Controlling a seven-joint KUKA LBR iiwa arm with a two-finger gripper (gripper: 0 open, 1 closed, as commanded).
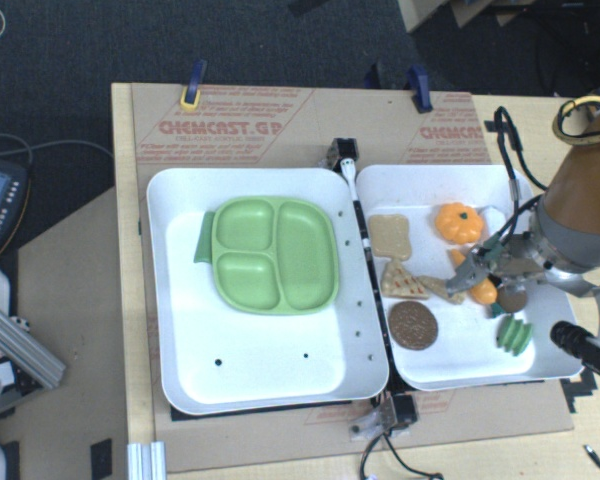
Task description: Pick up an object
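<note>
1. Gripper (472, 274): low in the right bin (450, 368), fingers pointing toward nine o'clock; whether the jaws are spread or pressed together cannot be told.
2. Small orange piece (483, 290): touching the gripper at its five o'clock. Likely target; the jaws should straddle it squarely before they clamp.
3. Toy pumpkin (458, 222): twelve o'clock, near.
4. Cracker wedge (406, 284): nine o'clock, just beside; keep clear.
5. Brown cookie (413, 325): eight o'clock.
6. Bread slice (389, 236): ten o'clock.
7. Green vegetable (514, 335): four o'clock.
8. Green divided plate (276, 254): left bin (180, 348), well apart.
</note>
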